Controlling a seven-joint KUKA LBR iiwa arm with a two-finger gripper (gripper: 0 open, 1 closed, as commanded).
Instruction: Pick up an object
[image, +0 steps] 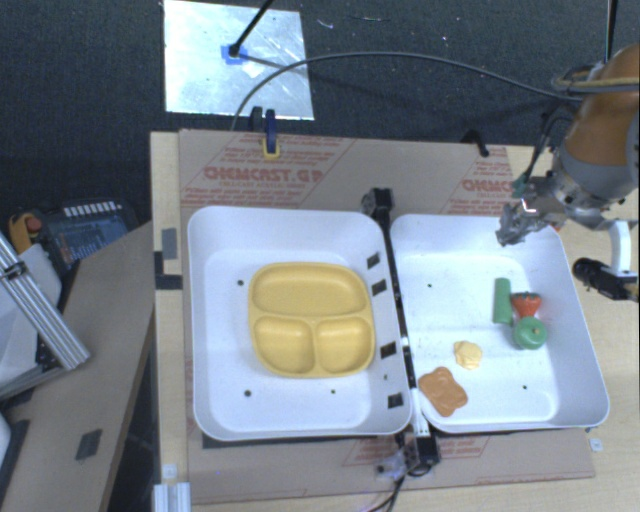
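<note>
1. You see the gripper (517, 226) above the right bin's (575, 330) far rim; its finger state cannot be told.
2. Green block (501, 300), perhaps touching the tomato-like piece (525, 303), lies nearer you inside that bin.

The brown cardboard sheet (330, 165) under the two bins carries red printed lettering. Above the left bin it reads roughly "CHEMCAST GP", seen upside down from this camera. A second red print of the same kind sits near the right bin's far corner, partly covered and too broken to read. More faint red print shows along the cardboard's near edge, unreadable.
</note>
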